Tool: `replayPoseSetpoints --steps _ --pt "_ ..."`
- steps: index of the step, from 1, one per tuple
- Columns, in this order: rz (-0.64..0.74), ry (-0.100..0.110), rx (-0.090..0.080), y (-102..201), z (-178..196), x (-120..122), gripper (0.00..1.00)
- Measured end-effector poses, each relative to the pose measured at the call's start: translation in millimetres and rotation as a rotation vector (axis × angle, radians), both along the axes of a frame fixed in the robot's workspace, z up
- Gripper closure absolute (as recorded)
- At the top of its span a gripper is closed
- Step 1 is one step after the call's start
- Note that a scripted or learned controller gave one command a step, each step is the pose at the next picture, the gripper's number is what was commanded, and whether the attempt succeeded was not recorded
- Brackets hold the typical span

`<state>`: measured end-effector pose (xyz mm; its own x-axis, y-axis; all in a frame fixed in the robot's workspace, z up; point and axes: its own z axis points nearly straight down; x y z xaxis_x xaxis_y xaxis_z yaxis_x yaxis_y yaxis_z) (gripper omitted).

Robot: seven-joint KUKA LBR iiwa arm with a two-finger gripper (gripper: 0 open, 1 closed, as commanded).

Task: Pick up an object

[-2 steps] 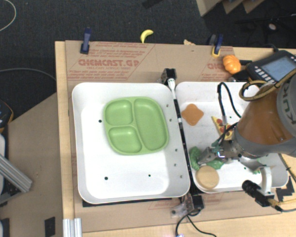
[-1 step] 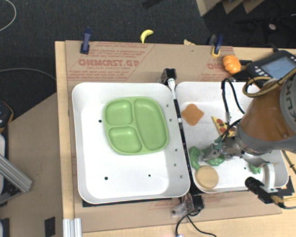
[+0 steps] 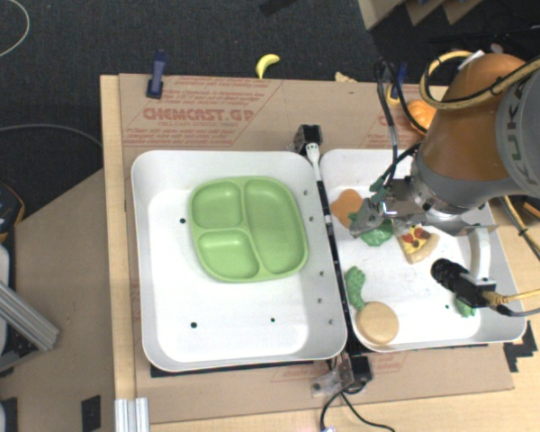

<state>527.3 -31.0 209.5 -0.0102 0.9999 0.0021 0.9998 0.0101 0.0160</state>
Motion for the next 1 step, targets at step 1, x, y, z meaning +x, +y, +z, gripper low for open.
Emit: replayPoseSetpoints --steps 1 --pt "-0.005 0.021 0.000 45.5 -26.3 -2.0 1.00"
